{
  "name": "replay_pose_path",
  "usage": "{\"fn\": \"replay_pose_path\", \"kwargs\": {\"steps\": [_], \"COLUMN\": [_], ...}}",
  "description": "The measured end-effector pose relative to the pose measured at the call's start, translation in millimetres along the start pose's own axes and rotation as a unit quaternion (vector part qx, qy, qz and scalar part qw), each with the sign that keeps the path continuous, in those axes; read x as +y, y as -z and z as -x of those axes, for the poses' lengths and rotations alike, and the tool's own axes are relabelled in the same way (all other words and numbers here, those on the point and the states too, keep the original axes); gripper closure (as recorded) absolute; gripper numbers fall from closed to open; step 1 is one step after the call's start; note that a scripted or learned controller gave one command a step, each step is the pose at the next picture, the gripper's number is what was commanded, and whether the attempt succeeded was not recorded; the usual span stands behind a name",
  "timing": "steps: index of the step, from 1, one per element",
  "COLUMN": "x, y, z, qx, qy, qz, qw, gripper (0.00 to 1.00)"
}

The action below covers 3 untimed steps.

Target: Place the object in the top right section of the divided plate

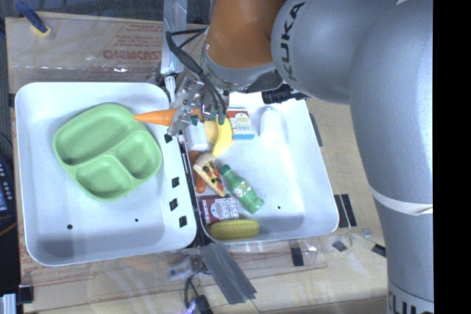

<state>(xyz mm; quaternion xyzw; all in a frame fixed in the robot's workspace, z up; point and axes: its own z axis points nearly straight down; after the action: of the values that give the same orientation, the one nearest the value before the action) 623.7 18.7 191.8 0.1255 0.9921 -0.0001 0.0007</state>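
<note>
Here, item by item. Carrot [156, 116]: orange, lying roughly level, its pointed end toward the left bin [29, 158], its thick end between the fingers of the gripper [179, 118], which are closed on it. It hangs above the left bin's right edge, just beside the upper right corner of the divided plate [109, 151].

Divided plate: pale green, three sections, resting in the left bin, tilted relative to the bin's walls.

Arm [346, 40]: grey with an orange band above the wrist, reaching in from the right over the right bin [302, 180].

Right bin, contents along its left side: a banana [218, 137] and a small carton [241, 124] near the gripper; below them a pizza slice [208, 174], a green bottle [243, 192], a dark red packet [219, 209] and a yellow-green pickle-shaped piece [235, 229].

Tabletop [346, 151]: light wood, carrying both bins.
</note>
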Motion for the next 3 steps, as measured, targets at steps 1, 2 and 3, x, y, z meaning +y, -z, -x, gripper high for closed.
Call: {"fn": "replay_pose_path", "kwargs": {"steps": [1,2,3], "x": [42.9,147.7,172.2], "y": [0.8,5.7,-96.3], "z": [2.1,-67.4,-133.4], "qx": [-0.001,0.001,-0.004], "qy": [0.173,0.293,0.455], "qz": [0.0,0.0,0.001], "qw": [0.985,0.9561,0.8906], "gripper": [1.0,1.0,1.0]}}
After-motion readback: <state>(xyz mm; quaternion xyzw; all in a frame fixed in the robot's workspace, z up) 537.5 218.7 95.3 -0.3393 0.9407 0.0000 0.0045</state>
